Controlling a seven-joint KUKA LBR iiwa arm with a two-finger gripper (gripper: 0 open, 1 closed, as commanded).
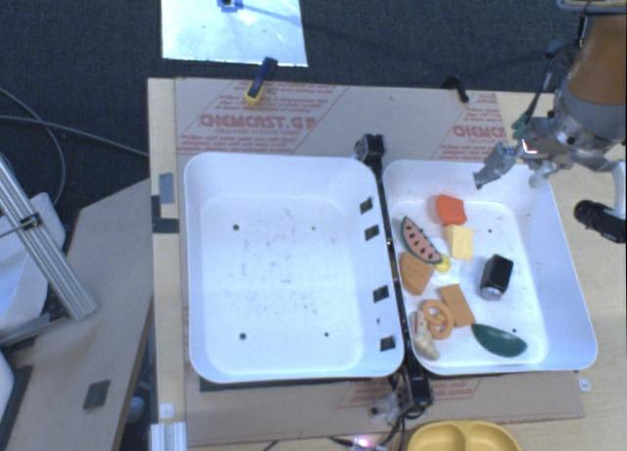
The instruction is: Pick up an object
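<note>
The right bin (560,273) holds several toy foods: an orange block (450,209), a yellow block (460,241), a watermelon slice (415,239), a black can (496,275), a toast piece (415,274), a brown cracker (457,304), a pretzel (433,320) and a dark green piece (502,341). My gripper (514,171) hangs over the bin's far edge, up and to the right of the orange block. It is open, and nothing sits between its fingers.
The left bin (284,159) sits beside the right one, joined by a black clamp strip (384,243). A yellow bowl (470,436) pokes in at the bottom edge. A metal frame (39,243) stands at the left.
</note>
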